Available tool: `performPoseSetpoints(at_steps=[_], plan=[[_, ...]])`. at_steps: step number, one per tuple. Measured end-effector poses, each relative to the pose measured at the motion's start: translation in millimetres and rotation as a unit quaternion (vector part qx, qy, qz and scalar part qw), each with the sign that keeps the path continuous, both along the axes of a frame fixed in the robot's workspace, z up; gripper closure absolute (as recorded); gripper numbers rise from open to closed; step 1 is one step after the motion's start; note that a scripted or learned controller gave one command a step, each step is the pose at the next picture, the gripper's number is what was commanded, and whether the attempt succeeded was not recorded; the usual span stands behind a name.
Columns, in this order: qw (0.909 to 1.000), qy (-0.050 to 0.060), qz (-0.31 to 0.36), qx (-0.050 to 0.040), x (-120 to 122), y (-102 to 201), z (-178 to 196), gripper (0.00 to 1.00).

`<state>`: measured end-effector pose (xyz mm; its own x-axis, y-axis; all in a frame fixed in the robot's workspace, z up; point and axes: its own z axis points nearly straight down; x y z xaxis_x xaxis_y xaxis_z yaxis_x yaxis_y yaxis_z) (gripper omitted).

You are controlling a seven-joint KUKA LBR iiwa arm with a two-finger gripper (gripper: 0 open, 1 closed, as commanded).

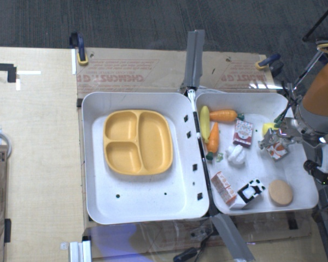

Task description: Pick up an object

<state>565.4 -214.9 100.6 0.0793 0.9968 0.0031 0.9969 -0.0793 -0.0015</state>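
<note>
Objects lay scattered across the right-hand shallow white bin (295, 105): a yellow banana-shaped toy (205, 123) stood along its left wall, with an orange toy carrot (223, 115) pointing right from the banana's top and a second orange carrot (212, 138) slanting down beside it. A small red-and-white carton (242, 133) sat near the middle, and a crumpled white lump (236, 154) lay just below it. Toward the front edge rested a brown-and-white printed box (224, 188), a black-and-white cow-patterned block (252, 192) just beside it, and a flat round tan disc (280, 192) further right. The robot's gripper (274, 141) hung low over the bin's right side, just above a small red-and-white item (279, 151), with a bit of yellow (268, 127) showing at its upper left; whether the gripper was open or closed, or gripping anything, could not be told. The grey arm with its orange band (320, 94) entered from the right. In the left-hand white bin (95, 162) sat a yellow three-compartment plastic plate (138, 142), well apart from the other things.
</note>
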Motion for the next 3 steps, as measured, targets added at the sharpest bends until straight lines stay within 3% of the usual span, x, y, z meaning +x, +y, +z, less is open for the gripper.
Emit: performPoseSetpoints(at_steps=[1, 2, 3], plan=[[1.0, 0.001, 0.003, 0.0033, 1.0, 4.7, -0.3, 0.0], [1.0, 0.0, 0.001, -0.0017, 38.0, 10.3, -1.9, 0.0], [1.0, 0.0, 0.002, -0.0021, 38.4, 10.2, 7.3, 1.0]])
